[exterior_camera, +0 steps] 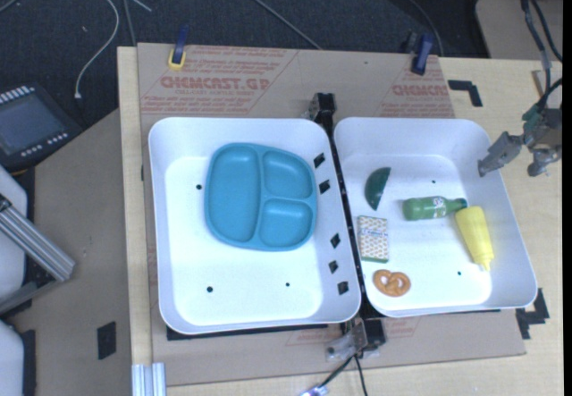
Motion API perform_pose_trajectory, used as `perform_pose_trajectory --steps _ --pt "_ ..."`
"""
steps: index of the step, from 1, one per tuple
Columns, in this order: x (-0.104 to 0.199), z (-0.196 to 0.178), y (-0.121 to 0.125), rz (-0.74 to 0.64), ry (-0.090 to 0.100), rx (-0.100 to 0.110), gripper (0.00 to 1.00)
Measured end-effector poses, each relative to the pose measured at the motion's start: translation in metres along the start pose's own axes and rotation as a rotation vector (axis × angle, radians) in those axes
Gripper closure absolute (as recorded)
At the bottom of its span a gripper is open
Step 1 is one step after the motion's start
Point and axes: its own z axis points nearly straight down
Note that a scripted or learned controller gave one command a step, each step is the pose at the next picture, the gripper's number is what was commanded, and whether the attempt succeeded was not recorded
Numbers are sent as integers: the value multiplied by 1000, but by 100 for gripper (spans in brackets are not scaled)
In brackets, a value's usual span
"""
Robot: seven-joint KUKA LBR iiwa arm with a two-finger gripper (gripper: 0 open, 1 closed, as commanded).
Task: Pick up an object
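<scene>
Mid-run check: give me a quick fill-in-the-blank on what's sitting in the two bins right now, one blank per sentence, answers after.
1. The blue divided plate lies in the ____ bin.
2. The yellow bottle lies directly beside the ____ bottle.
3. The pretzel sits nearest the ____ edge of the right bin.
4. The claw hangs over the right bin's ____ rim.

Missing words: left; green; front; right

Even, bright overhead light with a cool blue tint covers the scene. The two white bins [179, 296], left of the gripper [518, 153], look nearly overexposed, though without hard glare. Shadows are soft and faint. The dark floor beyond stays dim. Focus is slightly soft throughout.
</scene>
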Motion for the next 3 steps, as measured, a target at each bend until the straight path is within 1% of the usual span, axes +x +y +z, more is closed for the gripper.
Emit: perform_pose_trajectory --steps 1,3 --pt "1 -6 2 -4 -3 -11 0" --pt "-3 82 -9 -3 -1 -6 0"
